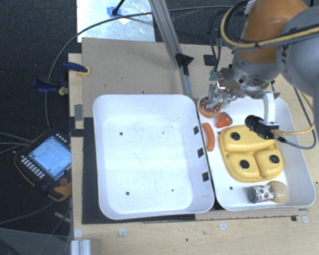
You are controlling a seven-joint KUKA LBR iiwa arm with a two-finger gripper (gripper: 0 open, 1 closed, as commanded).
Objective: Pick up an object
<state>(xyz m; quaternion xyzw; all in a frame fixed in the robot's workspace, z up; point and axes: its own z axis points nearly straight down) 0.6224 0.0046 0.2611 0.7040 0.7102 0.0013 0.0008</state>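
1. Okay, nearest the camera, at the front of the right bin (pixel 226 187): a small printed can (pixel 257 195) lying on its side, touching a tan ball (pixel 279 192).
2. Just behind those sits a big yellow moulded piece (pixel 252 153) with three dark dots, hogging the middle of the bin.
3. Along the bin's left wall is an orange stick (pixel 208 136), with a red-orange chunk (pixel 223 121) near its far end.
4. At the far left corner is a round orange piece (pixel 204 109), and my gripper (pixel 219 97) is right over it. Can't tell whether it's spread or clamped on anything.
5. The left bin (pixel 143 158) sits alongside, the two rims touching.
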